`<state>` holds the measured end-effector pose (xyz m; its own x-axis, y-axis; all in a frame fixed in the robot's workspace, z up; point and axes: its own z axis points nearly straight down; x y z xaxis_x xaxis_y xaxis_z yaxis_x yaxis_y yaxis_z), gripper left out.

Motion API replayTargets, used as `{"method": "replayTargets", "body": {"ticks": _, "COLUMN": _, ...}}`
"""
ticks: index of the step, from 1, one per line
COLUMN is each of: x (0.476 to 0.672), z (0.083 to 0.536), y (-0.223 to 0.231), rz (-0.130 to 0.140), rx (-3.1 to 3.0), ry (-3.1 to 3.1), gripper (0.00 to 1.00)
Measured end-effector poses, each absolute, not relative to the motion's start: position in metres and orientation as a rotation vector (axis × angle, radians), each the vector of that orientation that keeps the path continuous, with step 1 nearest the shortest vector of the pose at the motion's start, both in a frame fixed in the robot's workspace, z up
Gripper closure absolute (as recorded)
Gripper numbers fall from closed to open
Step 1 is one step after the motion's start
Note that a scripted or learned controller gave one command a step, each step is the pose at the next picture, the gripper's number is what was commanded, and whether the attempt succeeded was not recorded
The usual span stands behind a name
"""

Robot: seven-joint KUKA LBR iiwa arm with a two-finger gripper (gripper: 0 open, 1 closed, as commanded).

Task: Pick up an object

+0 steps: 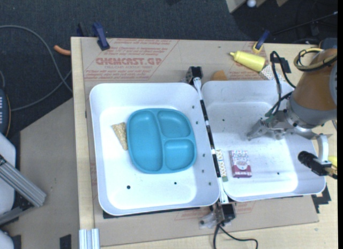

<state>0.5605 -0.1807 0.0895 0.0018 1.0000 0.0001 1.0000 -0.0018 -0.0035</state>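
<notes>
The bench surface (134,58) is a brown board printed in red with "CHEMCAST GP"; the smaller red lines above and below that name are too fine to read. Two shallow white bins sit on it side by side, touching along a shared edge fitted with black clips.

The left bin (107,189) contains a blue divided plate (159,139) with three compartments, lying flat near the bin centre. A tan, speckled object (120,133), possibly a sponge or cracker, lies at the plate's left edge; part of it is hidden under the plate rim, so its full shape cannot be determined.

The right bin (230,98) contains a small red-and-white packet (240,163), lying flat in the lower middle of the bin. Its label carries printing, but the text is too small to read.

The gripper (261,130) is positioned low over the right bin's floor, above and to the right of the packet and apart from it. Its fingers appear spread, with nothing visible between them; blur limits certainty. The arm (316,95) enters from the right and is cut off at the frame edge.

A yellow object (249,59) rests on the board beyond the right bin. Blue clamps (100,35) hold the board's far edge.
</notes>
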Motion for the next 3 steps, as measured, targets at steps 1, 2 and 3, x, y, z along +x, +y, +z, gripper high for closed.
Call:
{"method": "replayTargets", "body": {"ticks": 1, "x": 0.626, "z": 0.138, "y": -0.153, "rz": -0.003, "rx": -2.221, "ry": -2.225, "gripper": 0.00}}
{"method": "replayTargets", "body": {"ticks": 2, "x": 0.630, "z": 0.149, "y": -0.179, "rz": -0.001, "rx": -2.225, "ry": -2.224, "gripper": 0.00}}
{"method": "replayTargets", "body": {"ticks": 3, "x": 0.604, "z": 0.125, "y": -0.211, "rz": 0.002, "rx": -2.221, "ry": -2.221, "gripper": 0.00}}
